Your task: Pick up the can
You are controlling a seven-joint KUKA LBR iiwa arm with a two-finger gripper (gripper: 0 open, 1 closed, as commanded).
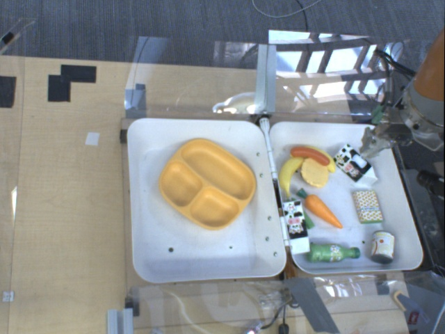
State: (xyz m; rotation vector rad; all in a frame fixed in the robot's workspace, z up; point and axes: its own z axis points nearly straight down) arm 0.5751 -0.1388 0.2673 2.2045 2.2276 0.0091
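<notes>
1. Two shallow white bins sit side by side on a pale wooden bench (62,207); beyond the bench lies dark grey carpet (139,5) with a thin black cable (306,5) looped across it.
2. A slim metal divider (274,179) runs between the bins and serves as the landmark here.
3. The left white bin (146,256), just left of the divider, holds a yellow plastic tray with three compartments (207,183), lying near its middle.
4. The right white bin (410,256), just right of the divider, holds the rest: a yellow banana (289,175) close to the divider, a red sausage (311,154) and a round yellow piece (314,175) beside it, an orange carrot (323,211), and a black-and-white milk carton (295,225) lying against the divider.
5. A green bottle (332,253) lies on its side near the front rim, right of the divider.
6. The small grey can with a dark label (382,245) stands upright far from the divider, in the front right corner, just right of the bottle.
7. A tan cracker box (366,206) lies behind the can; a second black-and-white carton (352,163) lies further back.
8. The gripper (370,143) hangs over the back right part of that bin, beside the second carton, well apart from the can; whether its fingers are spread or closed I cannot tell.
</notes>
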